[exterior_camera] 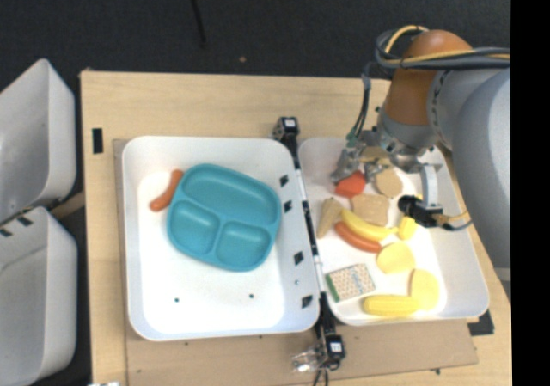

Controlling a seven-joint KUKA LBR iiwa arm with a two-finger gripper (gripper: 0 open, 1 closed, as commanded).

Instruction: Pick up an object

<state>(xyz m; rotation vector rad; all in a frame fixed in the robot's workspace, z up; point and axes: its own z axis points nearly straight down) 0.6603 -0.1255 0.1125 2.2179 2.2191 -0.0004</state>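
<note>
Setting: a pale wooden bench (103,109) against a dark floor, with white padded shapes at the left edge of the frame.
Left bin: the white bin (137,290) in the centre-left of the frame holds a blue divided plate (225,217) and an orange sausage-shaped toy (166,190) just beside the plate's upper-left rim.
Right bin: the other white bin (460,285) in the centre-right holds a crowd of toy foods.
Arm: the grey arm with its orange band (412,88) comes in from the upper right of the frame and points down into the upper part of the right bin.
Gripper: the gripper (361,165) sits low over the bin's upper-left area; whether it is released or clenched I cannot tell from this slant, and nothing can be seen held in it.
Likely target: a small red-orange piece (350,186) lies just below the gripper in the frame, touching or nearly touching it.
Direction: from the gripper, that piece lies slightly toward the lower left of the frame; it looks rounded, with no clear long axis.
Neighbours: a tan slice (389,182) sits just to its right, a tan square (370,207) below that, and a banana (368,227) over a red sausage (357,238) further down, both running diagonally from upper left to lower right.
Other pieces: a tan wedge (327,216), a patterned card (349,281), and yellow pieces (394,257) lie toward the lower part of the bin, well apart from the gripper.
Judgement: the move probably needs only a short descent and no sideways reach.
</note>
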